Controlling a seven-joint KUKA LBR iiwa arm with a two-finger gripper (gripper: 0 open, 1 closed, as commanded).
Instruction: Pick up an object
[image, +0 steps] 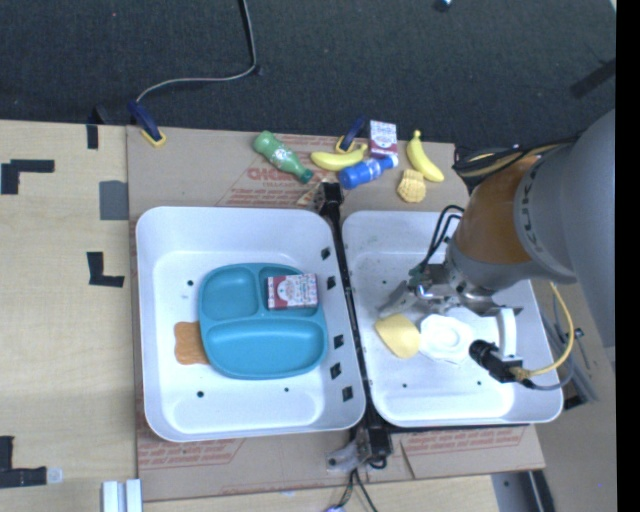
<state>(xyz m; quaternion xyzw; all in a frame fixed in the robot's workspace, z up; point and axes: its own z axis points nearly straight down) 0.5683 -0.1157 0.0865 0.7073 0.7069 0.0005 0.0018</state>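
In the right bin (455, 410) a pale yellow rounded object (398, 336) lies next to a white rounded object (441, 338). My gripper (432, 291) hangs low over this bin, just above and behind those two objects, with the grey arm and its orange band rising to the right. The wrist hides how the gripper stands, and I cannot make out anything held in it. In the left bin (240, 425) a blue divided plate (250, 345) carries a small red and white carton (292, 291). An orange flat piece (186, 343) pokes out at the plate's left edge.
Behind the bins on the cardboard lie a green bottle (283, 157), two bananas (337, 158) (424, 158), a blue bottle (362, 173), a small carton (383, 135) and a yellow toy (411, 186). A black divider (345, 300) separates the bins.
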